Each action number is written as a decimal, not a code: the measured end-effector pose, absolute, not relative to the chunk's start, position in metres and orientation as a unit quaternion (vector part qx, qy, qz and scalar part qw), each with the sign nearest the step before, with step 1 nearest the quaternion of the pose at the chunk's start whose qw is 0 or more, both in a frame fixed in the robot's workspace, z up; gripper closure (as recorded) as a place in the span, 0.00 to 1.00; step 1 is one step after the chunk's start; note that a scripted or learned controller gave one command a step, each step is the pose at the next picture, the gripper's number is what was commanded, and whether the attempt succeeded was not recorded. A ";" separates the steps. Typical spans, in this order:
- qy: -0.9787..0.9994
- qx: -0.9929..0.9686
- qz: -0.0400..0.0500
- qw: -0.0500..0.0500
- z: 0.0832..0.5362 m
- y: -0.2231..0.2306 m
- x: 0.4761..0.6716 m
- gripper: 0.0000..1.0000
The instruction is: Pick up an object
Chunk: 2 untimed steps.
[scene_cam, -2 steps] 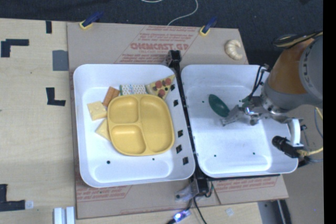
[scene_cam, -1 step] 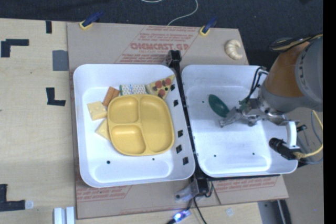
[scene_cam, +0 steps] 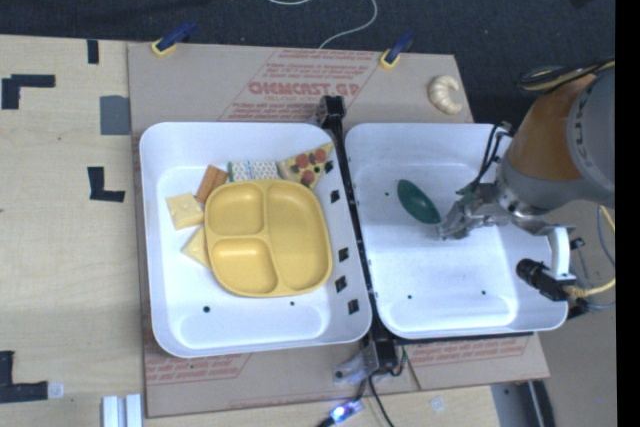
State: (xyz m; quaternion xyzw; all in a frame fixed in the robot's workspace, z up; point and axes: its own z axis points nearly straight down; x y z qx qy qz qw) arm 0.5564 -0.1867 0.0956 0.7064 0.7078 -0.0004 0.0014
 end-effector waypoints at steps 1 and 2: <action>0.708 0.706 0.001 0.001 0.156 -0.180 0.559 1.00; 0.707 0.707 0.001 0.002 0.213 -0.188 0.555 1.00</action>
